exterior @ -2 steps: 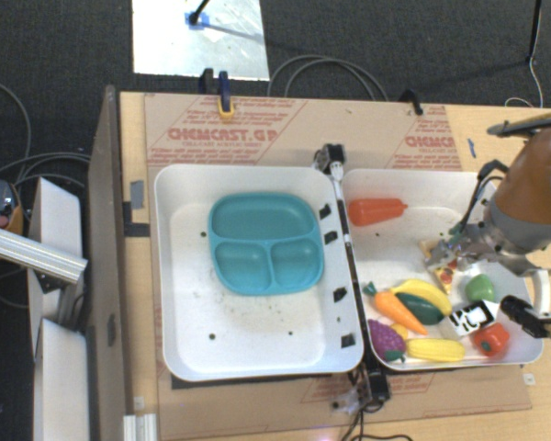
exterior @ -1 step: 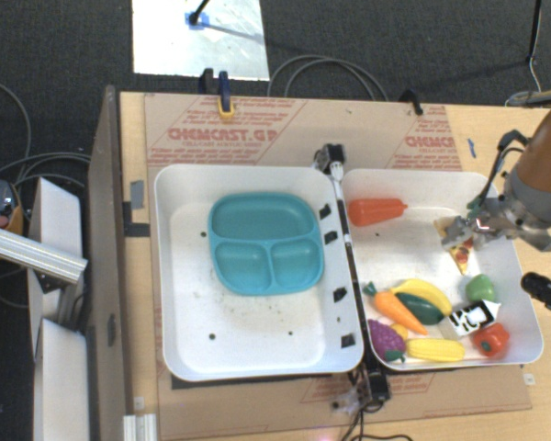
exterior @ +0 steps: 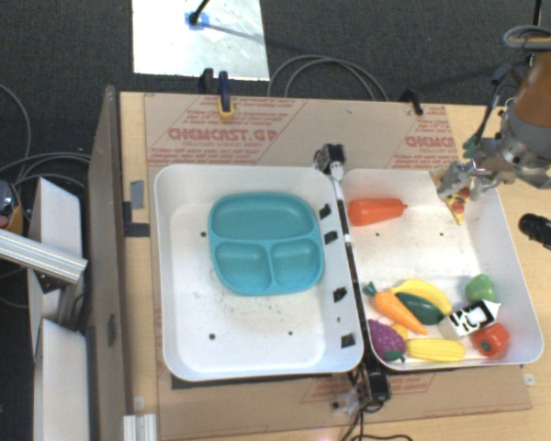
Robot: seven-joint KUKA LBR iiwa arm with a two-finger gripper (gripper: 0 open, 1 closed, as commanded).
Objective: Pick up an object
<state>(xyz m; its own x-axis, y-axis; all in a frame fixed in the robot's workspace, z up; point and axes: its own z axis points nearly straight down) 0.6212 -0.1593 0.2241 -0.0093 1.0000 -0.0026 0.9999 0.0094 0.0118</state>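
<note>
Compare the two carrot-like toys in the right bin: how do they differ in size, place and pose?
The large orange carrot lies alone near the bin's far left corner, pointing right. The small carrot is thinner, lies slanted, and sits in the near pile touching the banana. The large carrot looks plumper and plainer. Both are orange and lie flat in the right bin.

The cardboard sheet (exterior: 257,122) reads "CHEMCAST GP" in red print.

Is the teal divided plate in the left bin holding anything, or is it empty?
Empty. The teal plate lies flat in the left bin, and all three compartments show bare teal.
</note>
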